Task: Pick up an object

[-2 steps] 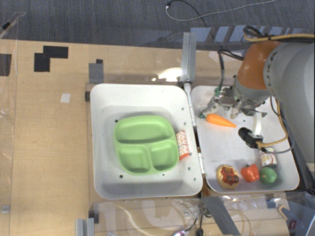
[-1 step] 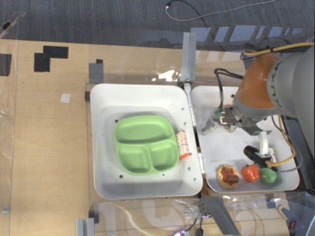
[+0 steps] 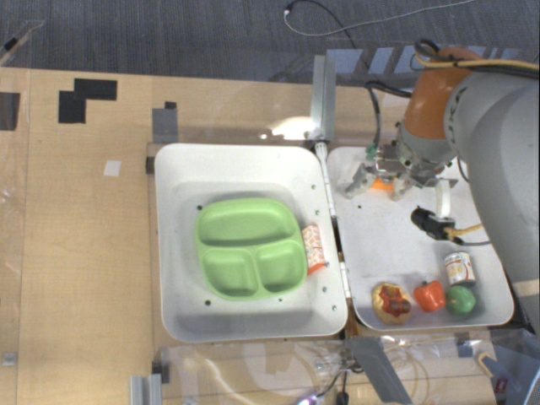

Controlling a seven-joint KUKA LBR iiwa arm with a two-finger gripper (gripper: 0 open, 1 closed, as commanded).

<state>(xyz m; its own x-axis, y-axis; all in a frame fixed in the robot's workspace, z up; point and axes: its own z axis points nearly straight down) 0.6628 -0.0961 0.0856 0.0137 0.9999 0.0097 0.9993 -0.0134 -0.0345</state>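
Nearest me, along the front edge of the right-hand shallow white bin (image 3: 380, 247), sits a row of toys: a round brown-and-red toy food piece (image 3: 393, 302), an orange-red toy pepper (image 3: 430, 296) and a round green toy fruit (image 3: 461, 300), with a small white-labelled can (image 3: 458, 269) upright just behind them. None of these is touched. In the left-hand white bin (image 3: 181, 180) a light green divided plastic plate (image 3: 251, 247) lies flat, and an orange-and-white packet (image 3: 313, 249) rests against its right edge. Farther back, at the rear of the right bin, the two-finger gripper (image 3: 376, 189) is down low over a small orange object (image 3: 384, 185), its fingers looking spread to either side rather than pinched onto it. So I'd judge the pick not yet made: the reach is done, while closing and lifting are left. Little of the orange piece shows; that little runs roughly across the bin, left to right, and I cannot tell which end leads.
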